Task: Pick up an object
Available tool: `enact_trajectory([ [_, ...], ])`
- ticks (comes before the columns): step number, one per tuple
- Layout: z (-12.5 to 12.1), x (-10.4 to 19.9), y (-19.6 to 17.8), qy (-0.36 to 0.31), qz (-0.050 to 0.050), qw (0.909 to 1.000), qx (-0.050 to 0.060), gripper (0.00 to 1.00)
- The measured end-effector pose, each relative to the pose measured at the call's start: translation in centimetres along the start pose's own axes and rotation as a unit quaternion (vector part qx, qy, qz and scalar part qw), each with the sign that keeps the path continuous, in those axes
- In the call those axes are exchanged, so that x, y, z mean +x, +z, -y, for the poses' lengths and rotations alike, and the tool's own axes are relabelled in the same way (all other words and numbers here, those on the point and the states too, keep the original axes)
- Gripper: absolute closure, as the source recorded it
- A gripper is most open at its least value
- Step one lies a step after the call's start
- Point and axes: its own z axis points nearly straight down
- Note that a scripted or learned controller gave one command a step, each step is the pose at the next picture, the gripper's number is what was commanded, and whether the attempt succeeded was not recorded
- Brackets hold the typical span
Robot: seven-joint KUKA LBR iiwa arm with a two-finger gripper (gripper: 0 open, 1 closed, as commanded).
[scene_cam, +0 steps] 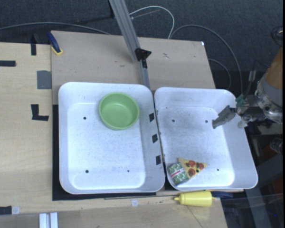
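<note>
Pincer (224,117) at right bin (237,175) far edge; open or closed, cannot tell. Pizza slice toy (193,166) near front-left corner: likely light, flat; pinch across crust. Green bowl (118,110): rigid; grip rim.

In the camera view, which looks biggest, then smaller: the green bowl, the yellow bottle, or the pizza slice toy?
1. green bowl, clearly the largest.
2. yellow bottle.
3. pizza slice toy.
The bottle and the pizza slice look close in size, so their order is unsure.
</note>
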Motion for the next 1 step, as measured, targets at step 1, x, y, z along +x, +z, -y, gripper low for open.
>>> enact_trajectory([
  [1,0.0,-0.01,0.0,0.0,0.0,1.0,0.0,0.0],
])
